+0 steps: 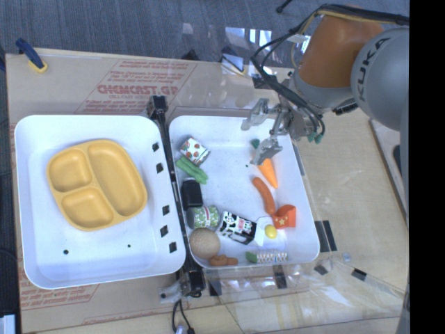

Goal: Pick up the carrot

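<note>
Camera view: small orange plastic carrot lies at 2 o'clock in the right white bin; metal two-finger gripper hangs just above it, fingers spread, holding nothing; risk: orange sausage-shaped toy sits just beside at 6 o'clock; a skewed descent could nudge the carrot or pinch both.

Pincer touches the carrot top in the right bin.
</note>
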Tool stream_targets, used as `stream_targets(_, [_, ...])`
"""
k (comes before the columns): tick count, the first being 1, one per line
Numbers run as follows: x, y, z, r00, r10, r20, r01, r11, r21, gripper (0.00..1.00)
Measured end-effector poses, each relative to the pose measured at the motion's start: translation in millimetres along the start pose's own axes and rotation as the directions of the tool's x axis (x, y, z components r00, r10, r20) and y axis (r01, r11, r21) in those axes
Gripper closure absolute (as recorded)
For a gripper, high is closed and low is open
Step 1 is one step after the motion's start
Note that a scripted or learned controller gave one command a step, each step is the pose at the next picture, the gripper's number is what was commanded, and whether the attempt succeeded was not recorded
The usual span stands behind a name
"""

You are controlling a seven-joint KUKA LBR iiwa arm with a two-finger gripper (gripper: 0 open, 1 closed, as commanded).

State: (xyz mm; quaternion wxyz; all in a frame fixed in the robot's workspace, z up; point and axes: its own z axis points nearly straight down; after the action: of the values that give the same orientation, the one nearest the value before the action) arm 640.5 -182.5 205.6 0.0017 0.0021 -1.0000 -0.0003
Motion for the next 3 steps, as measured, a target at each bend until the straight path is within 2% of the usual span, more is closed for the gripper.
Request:
stream_targets(1, [18,-27,116,0.974,-0.227,0.002,0.227,0.974,0.000,0.00])
stream_targets(2, [16,-24,108,0.972,-0.233,0.001,0.233,0.972,-0.001,1.00])
stream_targets(3, [-19,-28,-30,1.000,0.001,0.012,-0.001,1.000,0.004,1.00])
